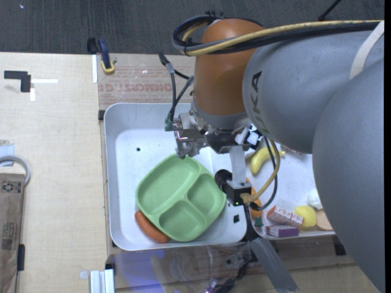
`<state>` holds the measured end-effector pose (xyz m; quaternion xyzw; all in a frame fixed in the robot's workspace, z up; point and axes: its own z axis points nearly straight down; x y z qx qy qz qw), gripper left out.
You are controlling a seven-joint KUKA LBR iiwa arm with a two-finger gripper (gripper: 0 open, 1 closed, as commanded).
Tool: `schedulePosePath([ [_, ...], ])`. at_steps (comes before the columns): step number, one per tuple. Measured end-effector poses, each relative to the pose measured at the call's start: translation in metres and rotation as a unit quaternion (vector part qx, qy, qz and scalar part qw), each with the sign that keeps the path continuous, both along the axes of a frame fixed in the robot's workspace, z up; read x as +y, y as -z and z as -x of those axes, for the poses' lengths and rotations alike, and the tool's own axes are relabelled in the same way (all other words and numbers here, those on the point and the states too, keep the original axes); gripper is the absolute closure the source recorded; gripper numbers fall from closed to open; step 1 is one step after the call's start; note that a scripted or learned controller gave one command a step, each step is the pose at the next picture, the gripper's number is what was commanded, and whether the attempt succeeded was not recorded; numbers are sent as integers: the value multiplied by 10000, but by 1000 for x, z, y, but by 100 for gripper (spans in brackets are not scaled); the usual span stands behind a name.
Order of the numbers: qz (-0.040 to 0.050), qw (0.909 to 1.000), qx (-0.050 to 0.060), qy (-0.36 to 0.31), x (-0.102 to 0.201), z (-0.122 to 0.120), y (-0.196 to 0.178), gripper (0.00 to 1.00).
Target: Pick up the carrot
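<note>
The big grey arm (317, 96) leans in from the right and covers much of the scene, its orange band (226, 66) sitting over the far edge of the left bin (119, 163). Below the band the tool (186, 140) hangs low inside that bin, right at the far rim of a green plate (180, 203). From here I cannot tell whether the tool is apart or together; the wrist hardware hides it, and nothing shows between it.

The plate has three compartments and lies tilted in the near half of the bin. The carrot (149, 227) lies at the plate's near left edge, partly tucked under it, close to the bin's near wall. It is well apart from the tool, with the plate between them.

In the right bin, a banana (261, 159) lies just beside the arm's wrist, and nearer the front there is a small red and white box (284, 215), a lemon (305, 215) just beside it, and a purple box (281, 231) touching the near wall.

The table (52, 163) to the left is pale wood, with a brown paper bag (11, 209) at its left edge.
</note>
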<state>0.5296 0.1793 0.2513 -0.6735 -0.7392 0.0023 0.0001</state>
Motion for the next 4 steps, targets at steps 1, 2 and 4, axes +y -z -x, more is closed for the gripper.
schedulePosePath([
  [1, -8, 9946, 8, -1036, -39, 31, 15, 100],
  [2, -10, 9917, 10, -1285, -44, 29, 81, 100],
  [4, -12, 9718, -1, -2356, -29, -9, 38, 100],
])
